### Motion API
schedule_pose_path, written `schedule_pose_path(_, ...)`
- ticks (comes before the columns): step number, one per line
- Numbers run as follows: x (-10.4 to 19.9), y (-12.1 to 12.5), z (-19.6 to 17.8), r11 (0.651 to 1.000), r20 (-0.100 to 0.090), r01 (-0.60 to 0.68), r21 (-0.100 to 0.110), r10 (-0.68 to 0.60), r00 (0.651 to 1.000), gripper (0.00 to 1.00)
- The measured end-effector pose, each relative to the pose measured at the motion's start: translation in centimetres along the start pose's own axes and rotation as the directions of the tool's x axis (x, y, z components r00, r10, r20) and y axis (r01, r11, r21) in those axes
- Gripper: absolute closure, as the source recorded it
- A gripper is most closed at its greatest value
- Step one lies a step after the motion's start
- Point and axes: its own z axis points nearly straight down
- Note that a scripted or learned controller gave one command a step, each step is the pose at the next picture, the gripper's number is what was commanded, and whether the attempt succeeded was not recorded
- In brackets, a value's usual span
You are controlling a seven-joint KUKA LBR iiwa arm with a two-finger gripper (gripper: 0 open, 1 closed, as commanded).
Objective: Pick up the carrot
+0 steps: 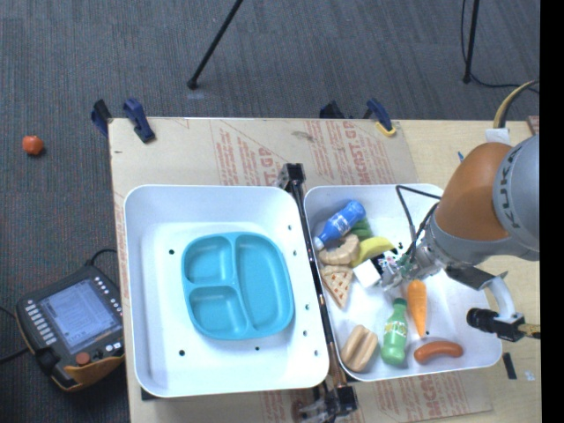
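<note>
The carrot [418, 306] lies in the right bin [476, 355], long axis near vertical in the view, tip toward the lower rim. The gripper [397, 270] sits at its upper end; jaw state cannot be determined.

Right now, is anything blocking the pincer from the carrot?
Nothing visible does. The pincer sits right at the top end of the carrot in the right bin. A green bottle lies just beside the carrot, so a grab could bump it.
</note>
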Motion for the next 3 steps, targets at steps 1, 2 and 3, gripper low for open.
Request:
schedule_pose_path(1, 3.9, -1.3, 1.0, 0.976, -0.002, -0.216, 0.002, 0.216, 0.976, 1.0)
schedule_pose_path(2, -0.5, -0.6, -14.9, 0.984, 0.002, -0.18, -0.004, 0.18, 0.984, 1.0)
schedule_pose_path(3, -0.4, -0.6, -14.8, 0.984, 0.001, -0.178, -0.001, 0.178, 0.984, 0.0)
